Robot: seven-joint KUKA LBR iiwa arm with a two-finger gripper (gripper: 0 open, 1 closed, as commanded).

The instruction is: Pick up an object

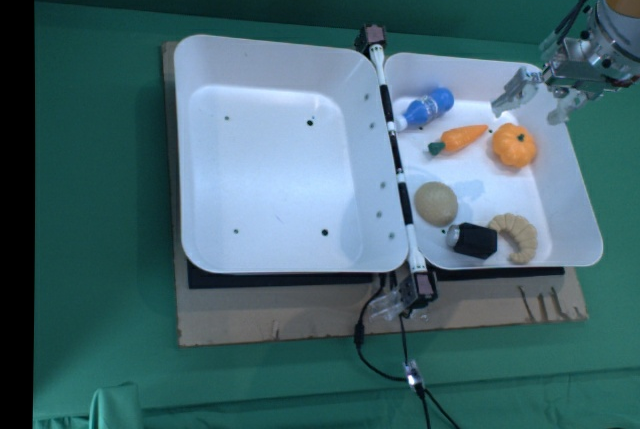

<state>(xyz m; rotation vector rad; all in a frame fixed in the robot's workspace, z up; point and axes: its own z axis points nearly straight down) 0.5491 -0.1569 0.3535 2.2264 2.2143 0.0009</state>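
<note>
In the right bin (575, 207) lie a blue and white bottle (424, 109), an orange carrot (458, 139), a small orange pumpkin (513, 146), a tan round ball (436, 203), a black cylinder (472, 241) and a beige croissant (516, 236). My gripper (534, 101) hangs above the bin's far right part, just above the pumpkin. Its two fingers are spread apart, open, with nothing between them.
The left bin (275, 167) stands beside the right one, with a black and white divider rail (395, 157) between them. Both rest on a cardboard sheet (300, 322) over green cloth. A cable (400, 367) runs off the front edge.
</note>
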